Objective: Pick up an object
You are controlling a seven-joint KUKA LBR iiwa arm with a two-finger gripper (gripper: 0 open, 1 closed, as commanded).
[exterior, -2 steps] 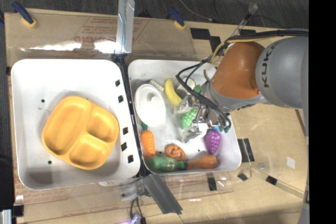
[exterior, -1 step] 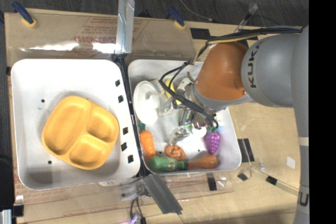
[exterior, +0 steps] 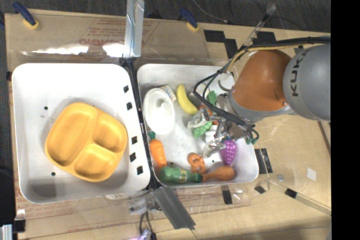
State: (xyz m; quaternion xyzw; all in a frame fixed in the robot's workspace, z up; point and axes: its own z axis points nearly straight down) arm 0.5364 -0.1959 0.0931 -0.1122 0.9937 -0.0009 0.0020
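Two bins: side by side on the bench (exterior: 292, 211); the left bin (exterior: 28, 93) carries a yellow divided plate (exterior: 85, 141), the right bin (exterior: 163, 71) carries the small toys.
Pincer: the pincer (exterior: 216, 140) hangs low over the right part of the right bin, among cables; how far open it is I cannot tell, and nothing shows between its tips.
Nearest pick: purple grapes (exterior: 228, 150) lie just beside the pincer, with a green leafy toy (exterior: 201, 129) on its left.
Other toys: banana (exterior: 184, 99) and white cup (exterior: 158, 111) farther off; carrot (exterior: 157, 153), green cucumber-like toy (exterior: 179, 175), small orange toy (exterior: 196, 162) and orange-brown toy (exterior: 218, 174) along the near wall.
Risk, crowding: toys lie close or touching, so a closing pincer may likely nudge a neighbour or catch two.
Risk, slip: the rounded grapes may squirt out sideways.
Risk, wall: near pieces sit against the rim, leaving little room for one tip.
Risk, cables: loose loops by the wrist might snag a toy.
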